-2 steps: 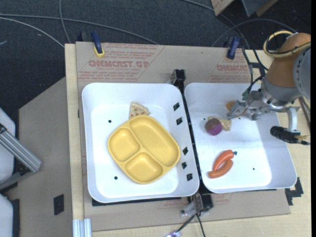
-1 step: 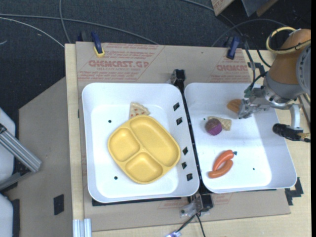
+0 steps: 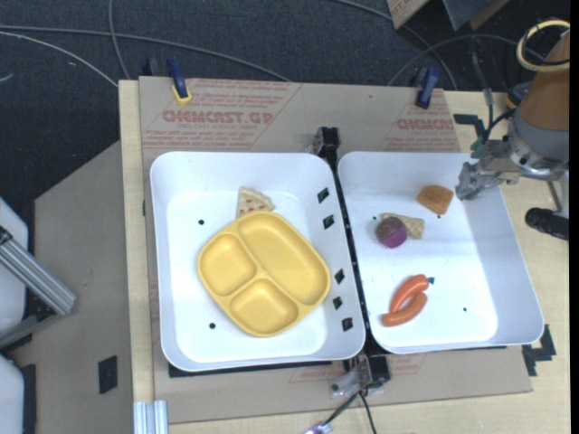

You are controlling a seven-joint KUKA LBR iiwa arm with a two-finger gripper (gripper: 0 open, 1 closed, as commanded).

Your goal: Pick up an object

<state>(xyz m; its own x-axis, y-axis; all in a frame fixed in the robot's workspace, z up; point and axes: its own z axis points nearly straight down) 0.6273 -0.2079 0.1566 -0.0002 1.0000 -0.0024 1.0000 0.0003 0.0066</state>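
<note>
- The gripper [image 3: 472, 181] hangs at the right bin's [image 3: 488, 328] far right edge, just beside a small tan block [image 3: 435, 199]; finger state: cannot tell
- The block looks light, perhaps spongy, so likely forgiving; pinch across its short sides

Glossy, smooth white plastic bins [image 3: 172, 242] sit on a matt brown cardboard sheet [image 3: 226, 116] w/ red print, holding a smooth, semi-gloss yellow plastic tray [image 3: 262, 274] and shiny red-orange plastic peppers [image 3: 405, 299], beside the arm's dull grey metal gripper [image 3: 470, 181].
</note>
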